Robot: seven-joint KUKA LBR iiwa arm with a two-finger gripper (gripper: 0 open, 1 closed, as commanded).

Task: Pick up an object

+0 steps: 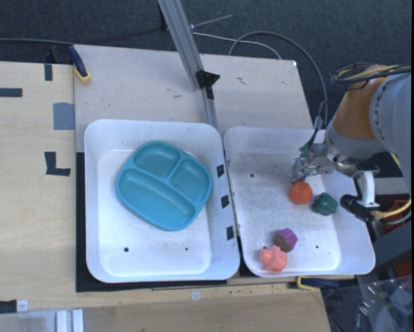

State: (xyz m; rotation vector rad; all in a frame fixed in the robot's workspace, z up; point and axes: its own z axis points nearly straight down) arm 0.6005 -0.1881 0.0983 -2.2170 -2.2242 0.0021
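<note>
Your gripper (305, 175) is hanging low in the right bin (262, 151), right of the frame's centre, and its tip is sitting just above the orange ball (300, 193). Whether the fingers are apart or together you cannot tell from here; the metal at the tip is blurring into one grey cluster, and nothing is showing between them.

The ball is lying on the bin floor directly below that tip, touching it or very nearly so. Just to its right, the dark green piece (325, 204) is sitting close by. That neighbour is the thing you are watching: if one finger is coming down on the right side of the ball, it is likely to nudge the green piece or catch both.

So you are aiming to straddle the ball along a line that is avoiding the green piece, with the ball centred under the tip before closing. A round ball is probably going to roll away if one finger is touching first, so keep the descent straight.

Lower in the same bin, towards the bottom of the frame, the purple piece (286, 239) and the pink piece (273, 258) are lying together, well clear. The left bin (96, 185) is holding a blue divided plate (164, 184), which is playing no part in this.
</note>
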